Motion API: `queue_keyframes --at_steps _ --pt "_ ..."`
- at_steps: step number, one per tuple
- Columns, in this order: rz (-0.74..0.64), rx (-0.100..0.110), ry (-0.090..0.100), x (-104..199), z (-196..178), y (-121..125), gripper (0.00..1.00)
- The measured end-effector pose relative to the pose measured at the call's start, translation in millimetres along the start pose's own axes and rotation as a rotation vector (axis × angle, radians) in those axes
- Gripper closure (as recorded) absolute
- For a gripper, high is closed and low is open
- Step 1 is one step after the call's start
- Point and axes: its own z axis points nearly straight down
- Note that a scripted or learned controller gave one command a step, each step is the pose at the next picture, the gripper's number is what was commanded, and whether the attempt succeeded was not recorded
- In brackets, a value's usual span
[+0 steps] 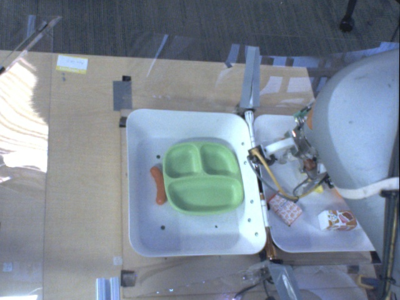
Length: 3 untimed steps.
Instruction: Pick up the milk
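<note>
Pincer [304, 167] low over right bin [275, 127], grip unreadable; milk [337, 220] apart, untouched.

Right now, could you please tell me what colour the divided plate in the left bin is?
The divided plate is light green, seen clearly in the camera view.

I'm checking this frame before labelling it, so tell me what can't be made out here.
- Gripper: in the camera view, sits amid cables under the arm's grey body; finger state unreadable.
- Right bin: its right part is covered by the arm.
- Milk carton: too small to read its print.
- Patterned packet: too small and blurred to identify.
</note>
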Motion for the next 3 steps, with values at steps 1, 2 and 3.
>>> queue_keyframes --at_steps 1,2,3 --pt "-0.012 -0.001 -0.001 1 -11 -1 1.00" --pt "-0.012 0.000 -0.002 1 -10 -1 0.00" --pt "-0.069 -0.002 -0.002 -84 -1 53 0.00"
